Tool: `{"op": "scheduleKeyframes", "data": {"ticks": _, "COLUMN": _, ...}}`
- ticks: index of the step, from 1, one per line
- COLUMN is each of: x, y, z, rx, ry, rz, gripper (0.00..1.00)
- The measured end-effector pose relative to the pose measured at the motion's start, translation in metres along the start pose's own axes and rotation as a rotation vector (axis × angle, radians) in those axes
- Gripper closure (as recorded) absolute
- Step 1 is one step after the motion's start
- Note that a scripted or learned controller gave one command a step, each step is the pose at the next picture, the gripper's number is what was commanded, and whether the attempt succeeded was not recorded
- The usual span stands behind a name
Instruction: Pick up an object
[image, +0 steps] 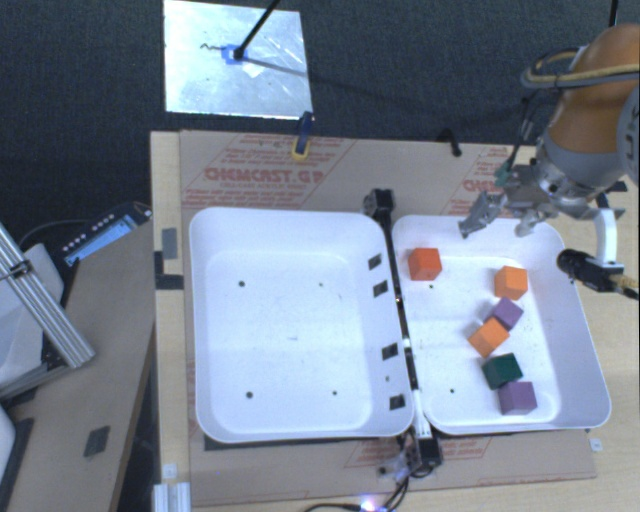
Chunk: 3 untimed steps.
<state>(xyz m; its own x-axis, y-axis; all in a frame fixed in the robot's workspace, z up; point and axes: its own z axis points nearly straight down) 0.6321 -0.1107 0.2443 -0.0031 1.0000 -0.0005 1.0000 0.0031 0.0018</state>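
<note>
My claw (498, 218) hangs over the far edge of the right bin (578, 340), fingers spread apart and holding nothing.

Six blocks lie in that bin, all apart from my fingers; an orange cube (425, 264) sits alone near the divider; another orange cube (510, 282) lies toward the right wall, with a purple block (507, 314) and a third orange block (488, 337) touching just below it; a dark green block (502, 371) and a purple block (517, 397) sit nearest the front; the left bin (215, 400) lies alongside.
</note>
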Motion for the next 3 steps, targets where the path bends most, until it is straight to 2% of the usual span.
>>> {"op": "scheduleKeyframes", "data": {"ticks": 1, "x": -0.013, "y": 0.040, "z": 0.137, "rx": -0.021, "ry": -0.003, "rz": 0.000, "gripper": 0.00}}
{"op": "scheduleKeyframes", "data": {"ticks": 2, "x": -0.048, "y": -0.005, "z": 0.155, "rx": -0.009, "ry": -0.004, "rz": 0.004, "gripper": 0.00}}
{"op": "scheduleKeyframes", "data": {"ticks": 3, "x": 0.007, "y": -0.060, "z": 0.160, "rx": 0.005, "ry": 0.004, "rz": -0.003, "gripper": 0.00}}
